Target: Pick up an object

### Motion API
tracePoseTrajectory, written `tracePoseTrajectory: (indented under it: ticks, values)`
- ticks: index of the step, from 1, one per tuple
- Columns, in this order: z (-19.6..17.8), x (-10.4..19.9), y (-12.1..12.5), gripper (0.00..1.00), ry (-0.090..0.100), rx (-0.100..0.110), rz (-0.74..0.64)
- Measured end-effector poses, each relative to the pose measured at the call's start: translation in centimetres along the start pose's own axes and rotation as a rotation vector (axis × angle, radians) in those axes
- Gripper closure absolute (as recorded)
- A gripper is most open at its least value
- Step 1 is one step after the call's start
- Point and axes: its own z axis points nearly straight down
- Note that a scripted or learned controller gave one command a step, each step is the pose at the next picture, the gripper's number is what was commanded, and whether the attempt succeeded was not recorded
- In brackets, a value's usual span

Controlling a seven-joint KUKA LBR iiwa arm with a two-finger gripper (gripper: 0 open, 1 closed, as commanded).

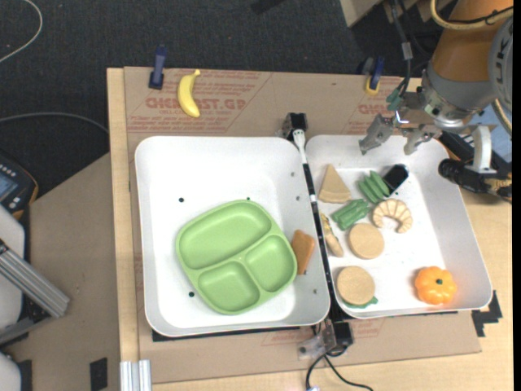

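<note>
- Gripper (396, 133) hangs over the far edge of the right bin (456, 243), its two grey fingers (374, 137) splayed apart with nothing between them.
- Grey arm with orange band (472, 23) reaches in from the upper right — its wrist sits just above the bin's far rim.
- Right bin holds the toy food: a tan wedge (333, 185) near the far left corner, a green ribbed piece (374, 187) beside it, and a small black item (396, 177) touching that green piece on its right.
- Just below the green ribbed piece lies a croissant (393, 215); to its left a green pod-like piece (350, 214).
- A round tan biscuit (365, 241) sits in the middle of the bin, and a second round biscuit (356, 286) lies near the front edge with a bit of green showing under it.
- A slim pale piece (330, 236) lies along the bin's left wall — what it is cannot be told.
- An orange pumpkin (434, 285) sits alone toward the front right corner, well apart from the gripper.
- Left bin (163, 177) carries a green divided plate (236, 256) tilted across its middle, with an orange-brown slice (304, 251) touching the plate's right edge.
- A yellow banana (190, 94) lies on the cardboard sheet (244, 96) behind the left bin, near a blue clamp (157, 69).
</note>
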Motion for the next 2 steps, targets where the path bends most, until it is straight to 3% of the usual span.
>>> tracePoseTrajectory:
  ticks: [1, 2]
  values:
    - [3.3, -0.7, -5.6, 0.00, 0.001, 0.007, 0.002]
    - [1.0, -3.8, -10.9, 0.00, 0.001, 0.003, 0.004]
